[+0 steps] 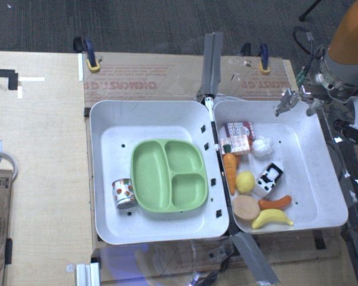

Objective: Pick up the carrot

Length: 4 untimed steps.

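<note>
Lying along the right bin's [322,159] 9 o'clock wall, beside a lemon [245,182]: carrot [229,171]. Hovering past its 1 o'clock corner: hand [293,100], grip state unreadable.

Grey arm [340,79], orange band [349,31]

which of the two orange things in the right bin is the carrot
The carrot lies lengthwise along the bin's left wall, beside the lemon. The other, a sausage, lies crosswise above the banana.

Light wood bench [36,130] under even overhead light. Dark carpeted floor [137,11] beyond its far edge. Cardboard sheet [167,79] clamped down by blue-handled clamps [90,55].
</note>
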Tool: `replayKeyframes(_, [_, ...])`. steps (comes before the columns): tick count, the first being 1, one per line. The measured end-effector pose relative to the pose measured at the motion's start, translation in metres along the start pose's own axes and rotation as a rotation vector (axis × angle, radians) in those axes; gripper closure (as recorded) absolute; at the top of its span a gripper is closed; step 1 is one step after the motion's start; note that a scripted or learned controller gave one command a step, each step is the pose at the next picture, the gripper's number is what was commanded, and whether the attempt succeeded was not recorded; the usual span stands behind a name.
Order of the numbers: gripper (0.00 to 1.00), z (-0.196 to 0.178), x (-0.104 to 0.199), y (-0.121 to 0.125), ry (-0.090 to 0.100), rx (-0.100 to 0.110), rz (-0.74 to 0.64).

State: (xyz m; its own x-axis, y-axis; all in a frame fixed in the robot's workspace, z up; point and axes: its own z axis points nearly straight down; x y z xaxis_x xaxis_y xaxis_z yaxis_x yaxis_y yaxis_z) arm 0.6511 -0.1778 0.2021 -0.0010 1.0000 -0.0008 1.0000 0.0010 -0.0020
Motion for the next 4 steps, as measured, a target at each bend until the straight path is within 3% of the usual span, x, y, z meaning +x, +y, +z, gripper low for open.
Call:
replayKeyframes(1, [0.0,0.091,0.064,-0.047,-0.009,-0.012,0.286])
replayKeyframes(2, [0.0,0.112,0.059,-0.101,0.001,0.004,0.616])
replayKeyframes(3, [1.0,0.103,0.058,-0.101,0.001,0.006,0.619])
replayKeyframes(4, [1.0,0.012,0.113,-0.142,0.0,0.002,0.763])
